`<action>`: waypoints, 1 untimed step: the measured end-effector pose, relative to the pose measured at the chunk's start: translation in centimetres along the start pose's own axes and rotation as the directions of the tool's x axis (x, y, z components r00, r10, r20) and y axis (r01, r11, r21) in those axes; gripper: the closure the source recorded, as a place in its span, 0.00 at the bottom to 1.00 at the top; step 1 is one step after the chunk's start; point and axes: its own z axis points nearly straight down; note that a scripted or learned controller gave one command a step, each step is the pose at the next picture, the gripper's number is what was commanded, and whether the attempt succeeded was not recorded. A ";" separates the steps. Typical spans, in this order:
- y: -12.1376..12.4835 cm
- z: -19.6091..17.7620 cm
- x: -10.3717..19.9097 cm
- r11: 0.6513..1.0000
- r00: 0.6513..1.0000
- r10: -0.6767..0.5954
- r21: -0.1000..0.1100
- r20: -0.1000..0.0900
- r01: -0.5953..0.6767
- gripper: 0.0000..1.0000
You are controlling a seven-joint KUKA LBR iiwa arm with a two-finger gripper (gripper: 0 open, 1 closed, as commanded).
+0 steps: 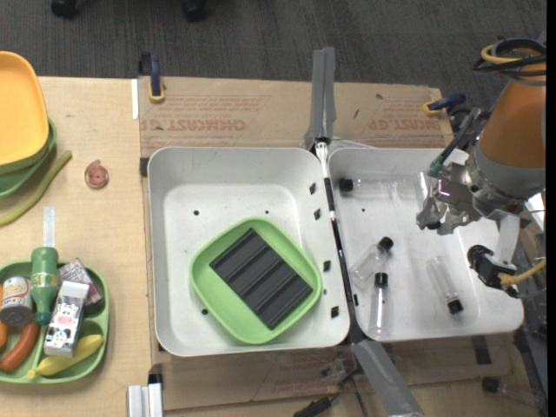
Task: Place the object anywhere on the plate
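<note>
Your claw [432, 218] hangs over the right bin [486, 315]; you cannot tell its state. Clear vials [379, 298] lie below and to its left on the bin floor. The green plate [204, 281] sits far left in the left bin [174, 189].

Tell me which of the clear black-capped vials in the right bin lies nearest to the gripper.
The vial at the right, near the bin's front right corner. It lies just below the gripper; the other two, vials and, lie further left, near the bins' divider.

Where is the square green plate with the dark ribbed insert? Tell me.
The green plate lies in the left white bin, toward its front, tilted diagonally, across the divider from the right bin's clear vials.
</note>
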 end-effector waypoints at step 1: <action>0.0 0.0 0.0 1.000 1.000 0.000 0.000 0.000 0.000 0.00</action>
